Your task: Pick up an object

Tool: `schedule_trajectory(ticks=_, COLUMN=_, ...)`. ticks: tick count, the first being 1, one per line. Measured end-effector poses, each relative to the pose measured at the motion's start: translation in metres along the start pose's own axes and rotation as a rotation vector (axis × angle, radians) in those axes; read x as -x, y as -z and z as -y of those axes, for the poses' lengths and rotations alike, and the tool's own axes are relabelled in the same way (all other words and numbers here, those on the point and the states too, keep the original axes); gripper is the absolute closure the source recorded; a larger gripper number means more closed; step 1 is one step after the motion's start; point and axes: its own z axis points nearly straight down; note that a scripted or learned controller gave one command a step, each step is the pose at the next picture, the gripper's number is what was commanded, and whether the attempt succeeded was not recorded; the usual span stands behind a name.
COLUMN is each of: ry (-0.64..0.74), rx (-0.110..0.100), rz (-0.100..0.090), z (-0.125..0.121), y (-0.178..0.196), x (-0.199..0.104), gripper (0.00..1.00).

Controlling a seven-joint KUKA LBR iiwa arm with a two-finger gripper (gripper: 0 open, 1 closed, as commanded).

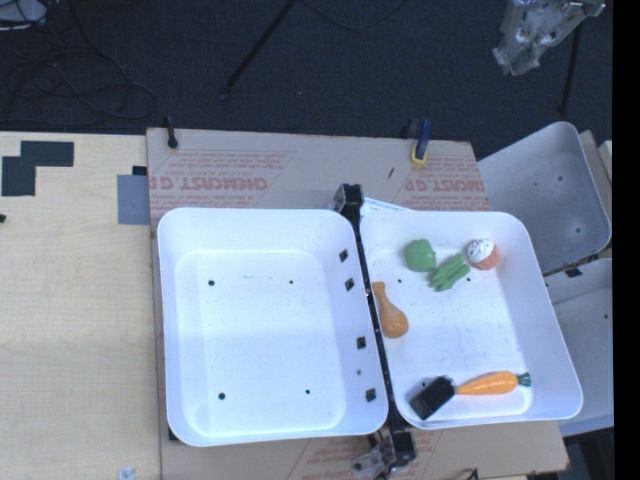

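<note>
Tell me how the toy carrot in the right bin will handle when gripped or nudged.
The toy carrot looks like a smooth, tapered moulding, so probably stiff and light. Its round body lies flat on the right bin, so a side nudge may roll it. The taper could let the fingers slide off toward the thin tip.

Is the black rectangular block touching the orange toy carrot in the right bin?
Touching. The camera view shows the black rectangular block butting the blunt end of the orange toy carrot, no white floor between them.

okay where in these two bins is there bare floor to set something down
The left bin has open floor between its walls. In the right bin, a bare patch lies between the orange gourd and the carrot. The green toys crowd its far end.
</note>
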Motion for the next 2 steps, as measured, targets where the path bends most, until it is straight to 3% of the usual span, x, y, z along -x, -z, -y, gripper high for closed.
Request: schedule_trajectory(ticks=2, ry=0.012, rx=-0.006, rz=0.000, z=-0.0006, y=0.0184, x=-0.0034, gripper=1.00)
